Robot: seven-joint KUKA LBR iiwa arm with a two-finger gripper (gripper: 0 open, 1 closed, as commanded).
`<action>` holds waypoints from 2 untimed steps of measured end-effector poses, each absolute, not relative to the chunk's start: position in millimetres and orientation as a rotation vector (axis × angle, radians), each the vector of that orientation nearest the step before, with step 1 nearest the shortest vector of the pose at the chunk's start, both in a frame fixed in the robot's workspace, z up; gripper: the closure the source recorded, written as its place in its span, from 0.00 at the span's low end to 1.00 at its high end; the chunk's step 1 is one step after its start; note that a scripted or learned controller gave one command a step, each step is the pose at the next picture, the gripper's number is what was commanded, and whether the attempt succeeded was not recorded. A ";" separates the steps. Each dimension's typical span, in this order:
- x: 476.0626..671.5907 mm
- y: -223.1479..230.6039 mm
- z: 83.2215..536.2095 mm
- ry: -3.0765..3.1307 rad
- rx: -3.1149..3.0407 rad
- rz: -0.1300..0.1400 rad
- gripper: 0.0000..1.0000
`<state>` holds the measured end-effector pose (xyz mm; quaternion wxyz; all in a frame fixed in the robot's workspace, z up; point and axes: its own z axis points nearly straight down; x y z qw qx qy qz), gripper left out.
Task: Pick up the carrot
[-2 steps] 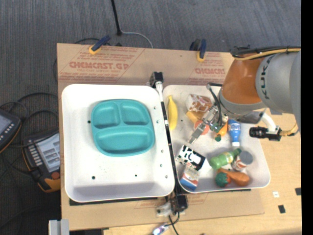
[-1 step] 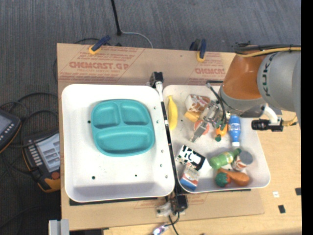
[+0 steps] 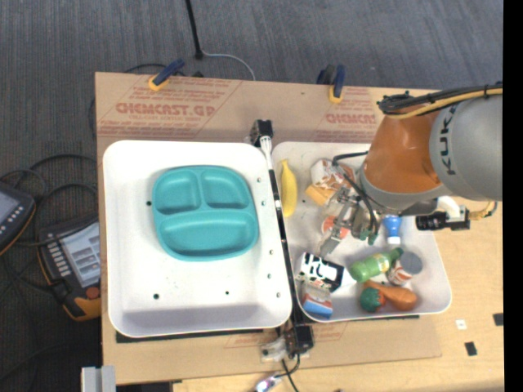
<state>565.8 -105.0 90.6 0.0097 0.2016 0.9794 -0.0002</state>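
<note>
gripper (image 3: 347, 229) over right bin (image 3: 437, 305) | carrot (image 3: 394, 296) near front corner

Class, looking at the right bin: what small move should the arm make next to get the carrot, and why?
Probably shift the end effector toward the bin's near right corner: the carrot lies there beside a green bottle, while the end effector hangs mid-bin, apart from it.
</note>
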 end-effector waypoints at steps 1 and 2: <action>621.0 -18.7 185.0 3.121 0.347 0.002 0.00; 610.7 -70.9 184.4 3.139 -0.059 -0.002 0.00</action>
